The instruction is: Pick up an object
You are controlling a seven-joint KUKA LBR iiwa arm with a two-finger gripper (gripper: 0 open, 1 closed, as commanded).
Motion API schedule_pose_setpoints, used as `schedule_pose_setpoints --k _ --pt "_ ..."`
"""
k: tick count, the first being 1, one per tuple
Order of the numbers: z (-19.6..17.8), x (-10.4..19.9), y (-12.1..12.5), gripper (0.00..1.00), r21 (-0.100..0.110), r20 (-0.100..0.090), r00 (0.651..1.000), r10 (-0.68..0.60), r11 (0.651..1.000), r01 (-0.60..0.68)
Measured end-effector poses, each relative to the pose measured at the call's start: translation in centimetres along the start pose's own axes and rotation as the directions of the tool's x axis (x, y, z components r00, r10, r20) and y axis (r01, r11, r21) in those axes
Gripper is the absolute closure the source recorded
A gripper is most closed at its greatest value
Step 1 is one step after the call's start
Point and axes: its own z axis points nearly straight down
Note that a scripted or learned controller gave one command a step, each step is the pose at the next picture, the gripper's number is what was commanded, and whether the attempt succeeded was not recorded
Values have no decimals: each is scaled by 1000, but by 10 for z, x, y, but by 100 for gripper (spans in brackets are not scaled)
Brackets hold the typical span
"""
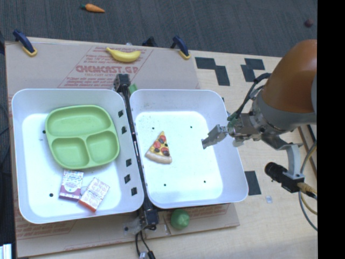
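Observation:
A toy pizza slice (pixel 159 148) lies in the left half of the right bin (pixel 229 169). My gripper (pixel 214 136) hangs over that bin's right side, a hand's width to the right of the slice and apart from it. I see nothing in its grasp. The grey arm with its orange band (pixel 294 77) reaches in from the right.
The left bin (pixel 21 161) holds a green divided plate (pixel 82 134) and two small packets (pixel 71 184) (pixel 95 193) near its front. A toy banana (pixel 124 53) lies on the cardboard behind the bins. A green ball (pixel 180 218) sits in front of the right bin.

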Motion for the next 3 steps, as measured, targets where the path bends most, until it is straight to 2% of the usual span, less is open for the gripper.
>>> schedule_pose_setpoints --k 1,2,3 --pt "122 -32 22 0 4 -1 1000 -1 1000 1" --pt "191 -6 101 0 3 0 1000 -3 1000 3" --pt "180 -7 102 100 2 1 1000 -5 1000 5"
